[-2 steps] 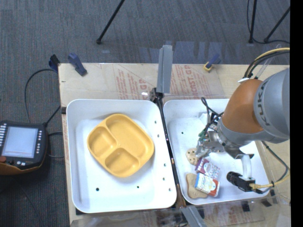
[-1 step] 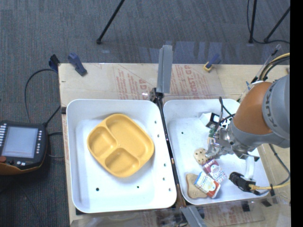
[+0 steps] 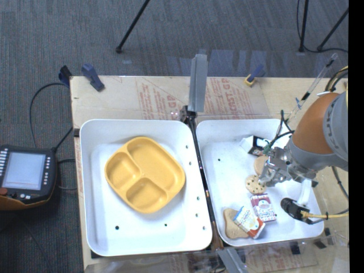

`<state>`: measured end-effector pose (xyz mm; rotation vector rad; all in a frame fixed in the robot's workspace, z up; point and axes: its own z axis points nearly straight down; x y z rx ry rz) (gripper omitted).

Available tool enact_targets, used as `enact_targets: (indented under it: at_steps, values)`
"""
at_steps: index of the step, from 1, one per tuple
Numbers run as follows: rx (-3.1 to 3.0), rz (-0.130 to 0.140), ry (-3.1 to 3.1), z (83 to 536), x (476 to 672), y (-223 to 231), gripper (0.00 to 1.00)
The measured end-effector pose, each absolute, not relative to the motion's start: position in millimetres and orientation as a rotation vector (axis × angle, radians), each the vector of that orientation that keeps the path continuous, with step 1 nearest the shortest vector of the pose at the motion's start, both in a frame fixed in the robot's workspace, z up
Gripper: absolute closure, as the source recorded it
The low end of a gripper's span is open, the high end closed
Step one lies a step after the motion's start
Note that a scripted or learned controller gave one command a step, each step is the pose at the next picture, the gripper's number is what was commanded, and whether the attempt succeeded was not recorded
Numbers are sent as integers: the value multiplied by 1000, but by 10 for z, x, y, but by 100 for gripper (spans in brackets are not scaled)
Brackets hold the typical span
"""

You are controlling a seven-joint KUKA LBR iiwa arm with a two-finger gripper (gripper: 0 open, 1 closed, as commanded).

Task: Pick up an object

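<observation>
We find the gripper (image 3: 266, 174) low in the right bin (image 3: 227, 152) at centre right, poised over the round cracker (image 3: 253, 183) presumably to grasp it; finger state we cannot tell.

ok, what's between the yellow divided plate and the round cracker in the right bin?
In the camera view, between the yellow divided plate and round cracker: the two bins' adjoining rims, then bare white floor of the right bin. No object there.
</observation>
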<state>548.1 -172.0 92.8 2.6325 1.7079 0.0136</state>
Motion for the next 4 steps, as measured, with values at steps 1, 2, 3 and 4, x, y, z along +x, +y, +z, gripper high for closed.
enact_targets:
  at_steps: [1, 2, 3, 4]
  values:
    - [2733, 11, 1541, 926, 5703, -1955, 100]
    - [2903, 6, 1193, 919, 6089, -2032, 100]
    - [2900, 1, 1201, 1015, 6093, -2018, 100]
    - [2899, -6, 1211, 1098, 6091, -2001, 100]
